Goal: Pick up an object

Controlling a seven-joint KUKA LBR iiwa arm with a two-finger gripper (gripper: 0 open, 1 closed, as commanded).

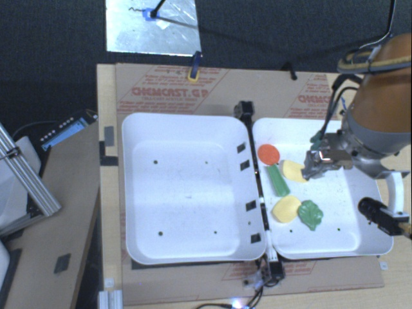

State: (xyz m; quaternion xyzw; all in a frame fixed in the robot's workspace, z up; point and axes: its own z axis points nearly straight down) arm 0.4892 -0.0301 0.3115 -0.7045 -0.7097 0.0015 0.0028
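Reaching in from the right, your arm (380,108) hangs its gripper (313,166) low in the right bin (335,240), just beside a pale yellow, rounded object (293,170) near the orange disc (268,154); its grip state you can't tell

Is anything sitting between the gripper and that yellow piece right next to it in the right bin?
Nothing visible. The gripper sits right at the edge of the upper yellow piece in the right bin. The green stick and orange piece lie on its far side.
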